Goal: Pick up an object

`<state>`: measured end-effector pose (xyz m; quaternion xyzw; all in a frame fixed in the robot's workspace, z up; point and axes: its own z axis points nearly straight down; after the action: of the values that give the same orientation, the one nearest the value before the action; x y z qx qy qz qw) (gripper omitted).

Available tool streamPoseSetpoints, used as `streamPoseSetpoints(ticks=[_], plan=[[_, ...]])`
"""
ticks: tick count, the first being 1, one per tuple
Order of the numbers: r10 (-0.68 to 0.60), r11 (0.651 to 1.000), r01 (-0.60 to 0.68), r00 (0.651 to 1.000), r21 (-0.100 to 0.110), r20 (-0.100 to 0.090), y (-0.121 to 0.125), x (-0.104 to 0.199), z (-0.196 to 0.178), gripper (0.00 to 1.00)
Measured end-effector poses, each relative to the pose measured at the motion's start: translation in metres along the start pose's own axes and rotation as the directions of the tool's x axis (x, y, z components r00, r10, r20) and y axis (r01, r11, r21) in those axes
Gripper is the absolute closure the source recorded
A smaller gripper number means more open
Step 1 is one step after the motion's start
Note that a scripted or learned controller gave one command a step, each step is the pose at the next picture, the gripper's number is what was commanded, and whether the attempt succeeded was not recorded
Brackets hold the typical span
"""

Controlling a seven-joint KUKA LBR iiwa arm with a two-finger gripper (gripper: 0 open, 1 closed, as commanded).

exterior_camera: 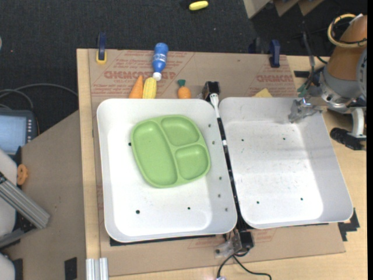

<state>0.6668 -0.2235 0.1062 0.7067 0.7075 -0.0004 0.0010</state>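
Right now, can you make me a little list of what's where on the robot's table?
left bin: holds a green divided plate
right bin: white, with dark specks
gripper: over the right bin's far right corner, nothing seen between its fingers
behind left bin: blue and white bottle, toy corn, small carrot
floor beyond bench: yellow object

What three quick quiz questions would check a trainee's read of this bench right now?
1. True or false: the green divided plate lies in the left bin.
2. How many compartments does the plate have?
3. The gripper is above which corner of the right bin: A near left, B far right, C near right?

Key: 1 true; 2 three; 3 B.
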Motion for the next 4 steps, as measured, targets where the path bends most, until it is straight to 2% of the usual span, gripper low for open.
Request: streamPoseSetpoints(ticks=[4], plan=[[-0.001, 1.0, 0.001, 1.0, -0.001, 0.001, 0.0003, -0.0001, 0.0002, 1.0]])
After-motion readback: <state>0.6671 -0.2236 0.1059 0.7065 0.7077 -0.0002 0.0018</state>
